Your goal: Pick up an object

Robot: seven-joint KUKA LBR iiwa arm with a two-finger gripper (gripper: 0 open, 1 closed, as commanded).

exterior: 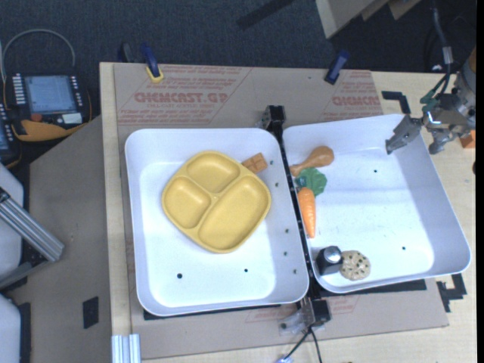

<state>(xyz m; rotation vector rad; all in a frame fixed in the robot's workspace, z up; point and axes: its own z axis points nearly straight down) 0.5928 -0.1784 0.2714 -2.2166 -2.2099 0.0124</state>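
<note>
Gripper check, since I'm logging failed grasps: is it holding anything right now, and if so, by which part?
Nothing is held. The gripper hangs over the right bin's far right rim, with nothing between its fingers; the carrot and cookie lie in that bin.

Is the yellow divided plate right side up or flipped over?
Right side up. The yellow divided plate lies flat in the left bin with its three hollow compartments facing the camera; nothing is in them.

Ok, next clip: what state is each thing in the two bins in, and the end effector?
Yellow three-compartment plastic plate: flat in the left bin, nothing on it.
Orange toy carrot: lying along the right bin's left wall.
Speckled round cookie: flat, near corner.
End effector: open, holding nothing, above the right bin's far edge.
</note>
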